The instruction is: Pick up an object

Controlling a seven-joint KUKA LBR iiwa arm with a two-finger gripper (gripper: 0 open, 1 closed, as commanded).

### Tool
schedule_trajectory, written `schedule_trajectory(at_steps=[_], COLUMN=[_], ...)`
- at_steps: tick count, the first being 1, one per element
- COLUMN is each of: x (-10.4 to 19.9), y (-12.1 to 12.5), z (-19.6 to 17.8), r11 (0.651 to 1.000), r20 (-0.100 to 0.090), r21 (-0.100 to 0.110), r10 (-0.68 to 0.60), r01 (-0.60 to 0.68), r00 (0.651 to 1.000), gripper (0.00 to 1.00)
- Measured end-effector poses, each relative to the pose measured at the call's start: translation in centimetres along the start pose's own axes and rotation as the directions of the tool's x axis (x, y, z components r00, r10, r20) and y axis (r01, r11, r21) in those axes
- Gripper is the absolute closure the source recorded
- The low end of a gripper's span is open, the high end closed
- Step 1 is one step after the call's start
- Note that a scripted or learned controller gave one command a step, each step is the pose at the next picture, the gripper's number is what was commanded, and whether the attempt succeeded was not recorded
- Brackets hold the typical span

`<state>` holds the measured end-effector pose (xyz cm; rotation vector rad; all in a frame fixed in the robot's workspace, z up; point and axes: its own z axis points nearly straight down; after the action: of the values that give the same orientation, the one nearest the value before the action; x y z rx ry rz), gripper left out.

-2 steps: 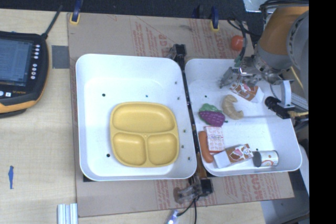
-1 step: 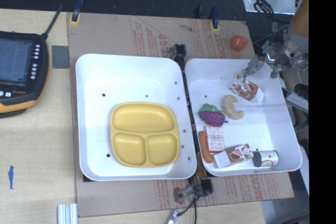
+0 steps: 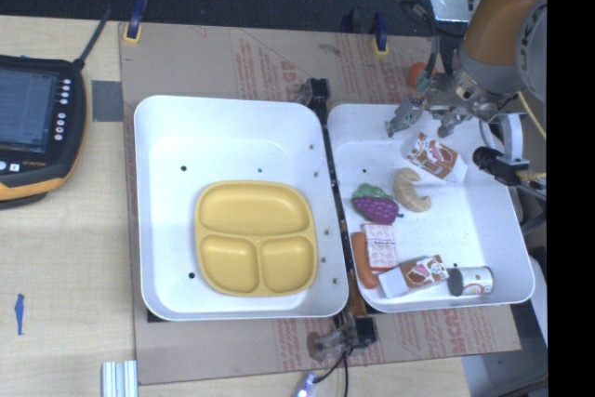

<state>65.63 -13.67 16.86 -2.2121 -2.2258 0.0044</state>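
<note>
Two-finger gripper [image 3: 426, 114] splayed wide, nothing between fingers, hovering just above small brown-and-white snack packet [image 3: 434, 156] in right shallow white bin [image 3: 507, 209].

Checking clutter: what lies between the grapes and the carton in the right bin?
In the camera view, a red-and-white packet lies between the purple grapes and the carton, beside an orange sausage-like toy.

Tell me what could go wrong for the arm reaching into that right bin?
The gripper hovers near the bin's far rim, so a descent there might clip the wall. The closest item, a flat packet, looks hard to pinch. Toward the near rim, the hot dog, carton and can lie crowded together, so a grab there may catch two or nudge neighbours.
</note>
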Motion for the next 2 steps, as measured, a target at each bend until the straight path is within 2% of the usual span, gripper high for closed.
schedule_trajectory(at_steps=[1,2], x=[2.6,1.0], y=[-6.0,-2.0], z=[7.7,7.7], r11=[1.000,1.000], r20=[0.001,0.000], r21=[0.001,-0.002], r10=[0.003,0.001], r01=[-0.003,-0.001], r00=[1.000,1.000], gripper=[0.00,0.00])
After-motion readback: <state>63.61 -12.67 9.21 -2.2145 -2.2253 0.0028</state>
